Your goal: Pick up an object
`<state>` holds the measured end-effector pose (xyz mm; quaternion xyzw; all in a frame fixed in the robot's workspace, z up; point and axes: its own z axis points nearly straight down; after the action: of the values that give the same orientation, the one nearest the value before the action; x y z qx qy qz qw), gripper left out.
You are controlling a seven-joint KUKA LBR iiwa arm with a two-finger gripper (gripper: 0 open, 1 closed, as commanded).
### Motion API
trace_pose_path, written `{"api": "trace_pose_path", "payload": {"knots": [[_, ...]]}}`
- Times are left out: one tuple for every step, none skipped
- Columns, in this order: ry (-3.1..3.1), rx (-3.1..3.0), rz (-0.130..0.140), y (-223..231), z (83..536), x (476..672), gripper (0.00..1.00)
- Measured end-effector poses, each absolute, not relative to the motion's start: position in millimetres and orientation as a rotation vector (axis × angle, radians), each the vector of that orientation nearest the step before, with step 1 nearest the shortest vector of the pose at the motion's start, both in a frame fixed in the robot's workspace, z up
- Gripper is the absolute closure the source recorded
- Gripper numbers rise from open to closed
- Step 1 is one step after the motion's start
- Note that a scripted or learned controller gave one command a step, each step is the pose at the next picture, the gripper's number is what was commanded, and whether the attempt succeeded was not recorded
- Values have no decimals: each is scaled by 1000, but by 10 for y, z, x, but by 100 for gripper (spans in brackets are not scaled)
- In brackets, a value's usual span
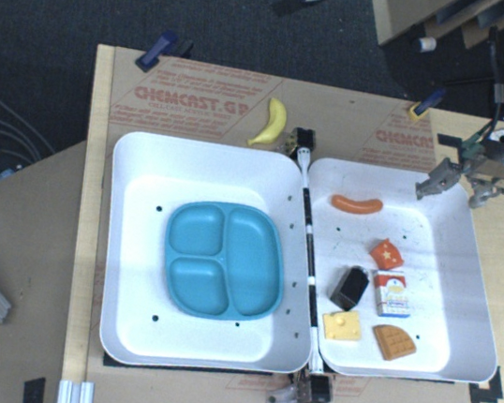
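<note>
The right bin [468, 277] holds several small items: an orange sausage [357, 204], a red piece [387, 255], a black block [349, 287], a red, white and blue carton [394, 295], a yellow cheese wedge [341, 327] and a brown toast slice [394, 342]. My gripper [455, 187] hangs over the bin's far right corner, up and to the right of the sausage. Its two fingers are spread open with nothing between them.
The left bin [142, 178] carries a blue divided plate [223, 260]. A yellow banana [270, 123] lies on the bench behind the bins, beside a black clamp [303, 141]. Blue clips [155, 51] sit at the bench's far edge.
</note>
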<state>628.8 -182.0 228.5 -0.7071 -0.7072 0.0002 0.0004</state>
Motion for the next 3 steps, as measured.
{"api": "trace_pose_path", "payload": {"knots": [[-2221, -2221, 0, -1732, 845, 6097, 0], [-2223, -2223, -2, -1732, 952, 6105, 100], [-2223, -2222, -1, -1732, 950, 6103, 0]]}}
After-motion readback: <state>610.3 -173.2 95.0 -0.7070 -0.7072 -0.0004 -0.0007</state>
